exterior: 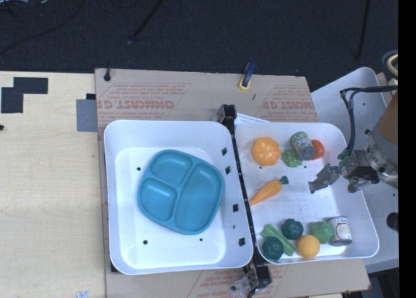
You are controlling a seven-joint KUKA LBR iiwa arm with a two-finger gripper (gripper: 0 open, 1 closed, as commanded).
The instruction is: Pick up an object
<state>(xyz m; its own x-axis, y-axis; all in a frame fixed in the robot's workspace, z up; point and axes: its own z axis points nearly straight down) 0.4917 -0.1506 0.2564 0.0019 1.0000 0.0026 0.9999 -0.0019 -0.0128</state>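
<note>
The gripper (338, 179) hangs with fingers spread and nothing between them at the right bin's (354, 135) right edge; since the carrot (268, 191) lies apart and the toys along the near wall are crowded, a descent could miss or nudge several. The left bin (123, 135) holds a blue divided plate (179, 190)

- The grey two-finger gripper (338, 179) hangs over the right edge of the shallow white right-hand bin (354, 238).
- Its dark fingers (321, 181) are spread apart, holding nothing.

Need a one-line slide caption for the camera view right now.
Gripper hovers open over the right bin of toy food; blue plate sits in left bin.
</note>
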